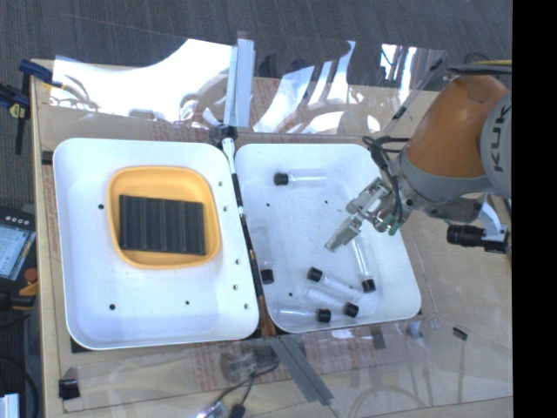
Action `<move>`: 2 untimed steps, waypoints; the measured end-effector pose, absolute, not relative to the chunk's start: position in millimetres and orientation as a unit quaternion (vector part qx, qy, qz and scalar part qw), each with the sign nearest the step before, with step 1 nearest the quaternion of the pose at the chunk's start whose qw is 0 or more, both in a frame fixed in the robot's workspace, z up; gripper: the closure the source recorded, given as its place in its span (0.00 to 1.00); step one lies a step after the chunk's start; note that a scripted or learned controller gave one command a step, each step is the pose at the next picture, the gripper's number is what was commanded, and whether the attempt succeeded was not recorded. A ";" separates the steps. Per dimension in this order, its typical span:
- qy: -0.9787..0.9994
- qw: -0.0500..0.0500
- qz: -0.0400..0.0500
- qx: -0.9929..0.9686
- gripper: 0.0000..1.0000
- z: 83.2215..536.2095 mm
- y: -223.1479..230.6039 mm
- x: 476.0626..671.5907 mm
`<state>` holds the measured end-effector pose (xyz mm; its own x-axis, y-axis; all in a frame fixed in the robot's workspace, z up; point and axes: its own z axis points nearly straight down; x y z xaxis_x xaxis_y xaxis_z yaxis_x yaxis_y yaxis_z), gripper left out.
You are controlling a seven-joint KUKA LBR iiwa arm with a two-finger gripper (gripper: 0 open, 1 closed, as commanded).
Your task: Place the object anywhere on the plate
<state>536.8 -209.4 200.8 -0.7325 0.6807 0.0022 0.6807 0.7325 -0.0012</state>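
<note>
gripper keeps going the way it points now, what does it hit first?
Likely the bare floor of the right bin: the gripper points down-left, short of the capped tube. Depth is unclear.

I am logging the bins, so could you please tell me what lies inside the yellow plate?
Inside the yellow plate sits a dark ribbed insert covering most of its floor. Whatever lies beneath that insert is hidden. None of the capped tubes, such as this one, are in it.

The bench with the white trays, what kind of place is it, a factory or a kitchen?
Most likely a robotics lab test bench, not a kitchen. A grey and orange robot arm reaches over two shallow white bins; one holds a yellow plate, the other small clear tubes with black caps, with loose cables around.
</note>
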 end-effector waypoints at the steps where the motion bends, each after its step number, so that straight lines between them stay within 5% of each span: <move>1: -0.968 0.001 0.000 -0.249 0.00 208.0 -205.7 505.5; 2: -0.995 0.002 0.000 -0.104 0.00 208.3 -209.9 477.5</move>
<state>477.5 -209.9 208.3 -0.9782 0.2078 0.0033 0.2078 0.9782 0.0004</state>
